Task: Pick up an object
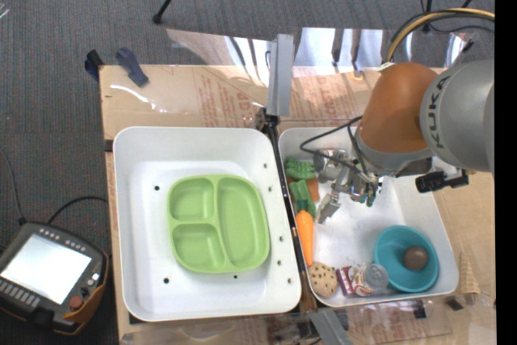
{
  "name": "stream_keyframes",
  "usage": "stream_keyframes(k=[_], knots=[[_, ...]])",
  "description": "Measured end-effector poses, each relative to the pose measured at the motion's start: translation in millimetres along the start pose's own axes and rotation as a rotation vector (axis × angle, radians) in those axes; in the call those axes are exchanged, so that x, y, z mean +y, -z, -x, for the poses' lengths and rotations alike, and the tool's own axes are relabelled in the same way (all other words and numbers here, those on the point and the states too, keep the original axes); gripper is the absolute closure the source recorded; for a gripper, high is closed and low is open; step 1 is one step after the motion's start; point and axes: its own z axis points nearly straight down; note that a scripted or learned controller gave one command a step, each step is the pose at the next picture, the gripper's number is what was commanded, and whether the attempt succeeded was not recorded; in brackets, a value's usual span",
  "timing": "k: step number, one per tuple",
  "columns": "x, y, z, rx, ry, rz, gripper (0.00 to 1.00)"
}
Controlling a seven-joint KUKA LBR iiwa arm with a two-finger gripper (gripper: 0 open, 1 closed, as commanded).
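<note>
My gripper (349,199) hangs low over the upper middle of the right bin (428,206). Its fingers stand apart, with only white bin floor showing between them. One fingertip (328,208) is just right of an orange carrot (304,235) that lies along the bin's left wall. Two green vegetable pieces (300,170) lie above the carrot, left of the gripper. In the front right corner, a teal bowl (406,258) holds a brown ball (415,257). A cookie (323,279) and a small packet (354,280) lie along the front wall.
The left bin (137,174) holds a green divided plate (218,222). A shiny round lid or can (376,276) rests against the bowl. A grey post (280,77) stands behind the bins' divider. A tablet pendant (48,275) lies off the bench at the lower left.
</note>
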Motion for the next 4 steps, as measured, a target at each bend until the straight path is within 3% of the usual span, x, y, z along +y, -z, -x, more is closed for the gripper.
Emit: stream_keyframes(k=[1,2,4], knots=[[-84.9,-0.3,-28.4,0.000,-0.074,-0.004,0.00],[-101.1,-0.2,67.1,-0.001,-0.143,0.000,0.00],[3.7,0.3,29.9,0.000,-0.241,-0.001,0.00]])
